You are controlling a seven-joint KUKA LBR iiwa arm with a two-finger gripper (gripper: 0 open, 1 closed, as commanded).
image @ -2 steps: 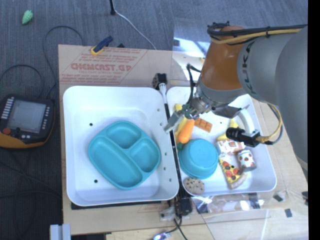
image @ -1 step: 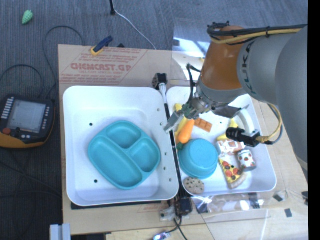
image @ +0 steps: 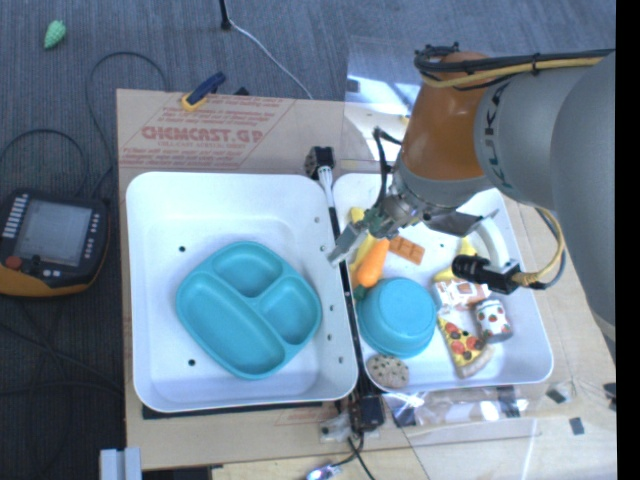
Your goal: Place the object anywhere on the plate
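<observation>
A teal divided plate lies in the left bin, toward its front, with nothing on it. An orange toy carrot lies at the left edge of the right bin, just behind a blue bowl. My gripper hangs low over the carrot's upper end, close to the wall between the two bins. A yellow piece and an orange waffle-like piece sit right beside it. The wrist hides part of what lies under it.
The right bin is crowded: a pizza slice, a cookie, a small can and a little carton lie around the bowl. A control pendant rests left of the bench.
</observation>
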